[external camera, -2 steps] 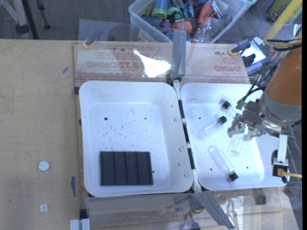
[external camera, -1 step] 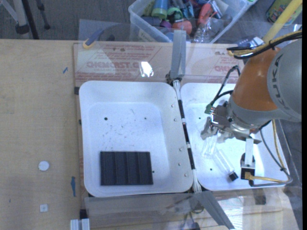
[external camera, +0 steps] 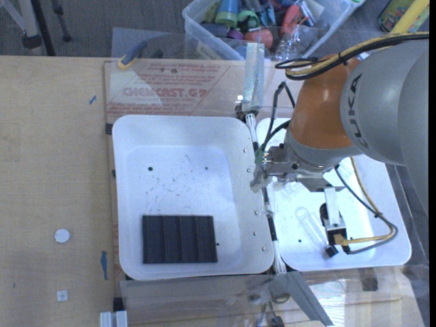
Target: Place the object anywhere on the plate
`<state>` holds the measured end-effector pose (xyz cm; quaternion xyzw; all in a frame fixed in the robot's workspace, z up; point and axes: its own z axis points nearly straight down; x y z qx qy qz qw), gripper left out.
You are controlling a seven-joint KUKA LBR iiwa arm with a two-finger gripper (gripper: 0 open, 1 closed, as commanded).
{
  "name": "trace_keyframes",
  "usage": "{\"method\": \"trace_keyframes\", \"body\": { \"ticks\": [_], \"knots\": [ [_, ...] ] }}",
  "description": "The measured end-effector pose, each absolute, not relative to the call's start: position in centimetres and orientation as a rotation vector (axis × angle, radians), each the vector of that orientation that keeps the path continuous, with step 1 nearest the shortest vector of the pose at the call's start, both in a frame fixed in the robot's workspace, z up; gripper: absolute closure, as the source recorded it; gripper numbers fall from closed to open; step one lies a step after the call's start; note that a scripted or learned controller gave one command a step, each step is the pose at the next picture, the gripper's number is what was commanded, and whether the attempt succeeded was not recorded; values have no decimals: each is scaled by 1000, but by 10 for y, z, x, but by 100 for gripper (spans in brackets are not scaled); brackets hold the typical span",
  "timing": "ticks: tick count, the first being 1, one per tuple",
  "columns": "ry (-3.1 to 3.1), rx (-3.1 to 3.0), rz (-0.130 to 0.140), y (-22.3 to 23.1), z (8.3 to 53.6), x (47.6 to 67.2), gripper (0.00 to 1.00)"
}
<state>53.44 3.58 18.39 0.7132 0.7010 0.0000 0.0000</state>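
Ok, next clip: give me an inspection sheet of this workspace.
Surface: wooden bench, two white bins side by side.
Job's things: black ridged plate flat in the left bin; faint clear item in the right bin, unidentifiable.
Clutter: small white disc on the bench.
Grippers: gripper over the right bin; state unclear.
Cables: black and yellow cables across the arm.
Surroundings: clear tub of coloured items behind the bins.
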Motion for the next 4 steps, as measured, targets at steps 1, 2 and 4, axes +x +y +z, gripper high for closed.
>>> {"method": "trace_keyframes", "body": {
  "ticks": [1, 2, 4],
  "knots": [
    [2279, 2132, 22, 55, 155, 541, 100],
    [2238, 2136, 16, 64, 155, 531, 100],
    [2152, 2228, -11, 72, 151, 539, 100]
  ]
}}
